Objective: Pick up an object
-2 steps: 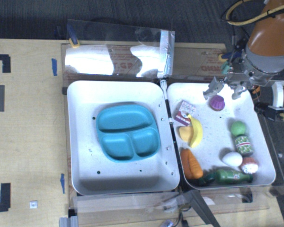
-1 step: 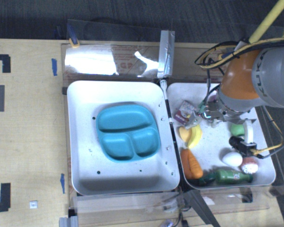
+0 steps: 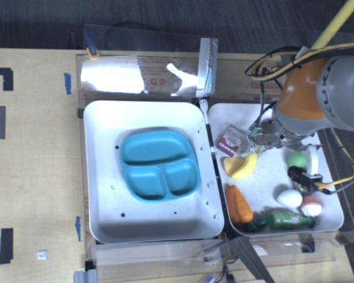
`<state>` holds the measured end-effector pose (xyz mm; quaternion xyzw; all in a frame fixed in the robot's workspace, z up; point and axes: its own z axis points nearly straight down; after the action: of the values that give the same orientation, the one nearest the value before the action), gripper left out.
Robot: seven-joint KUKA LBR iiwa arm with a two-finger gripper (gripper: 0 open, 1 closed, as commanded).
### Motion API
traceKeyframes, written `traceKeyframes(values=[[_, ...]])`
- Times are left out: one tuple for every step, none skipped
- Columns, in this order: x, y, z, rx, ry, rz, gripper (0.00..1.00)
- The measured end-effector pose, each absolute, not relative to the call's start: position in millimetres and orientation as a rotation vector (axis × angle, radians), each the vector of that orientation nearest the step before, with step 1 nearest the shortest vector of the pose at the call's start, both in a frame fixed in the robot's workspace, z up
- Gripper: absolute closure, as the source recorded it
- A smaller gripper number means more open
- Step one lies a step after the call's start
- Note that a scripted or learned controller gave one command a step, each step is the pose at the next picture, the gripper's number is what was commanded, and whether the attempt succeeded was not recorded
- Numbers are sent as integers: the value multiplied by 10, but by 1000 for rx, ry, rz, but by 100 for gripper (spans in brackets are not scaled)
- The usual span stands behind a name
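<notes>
Several toys fill the right bin (image 3: 333, 220); the gripper (image 3: 261, 135), its state impossible to tell, hangs above the banana (image 3: 241, 166); likely light, stiff, slippery; grip mid-body.

Right bin (image 3: 336, 214) crowded with objects, left bin (image 3: 100, 175) open around blue tray (image 3: 159, 164)

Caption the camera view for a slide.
KUKA arm reaches over the right bin of toy food; blue divided tray lies in the left bin.

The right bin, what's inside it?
Inside the right bin: a banana, carrot, green bottle, white egg and a small packet. The arm covers its far corner.
</notes>
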<state>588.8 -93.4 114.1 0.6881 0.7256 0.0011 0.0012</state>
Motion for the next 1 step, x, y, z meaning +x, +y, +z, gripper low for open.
traceKeyframes(values=[[6356, -261, 2109, 2194, 2242, 10, 100]])
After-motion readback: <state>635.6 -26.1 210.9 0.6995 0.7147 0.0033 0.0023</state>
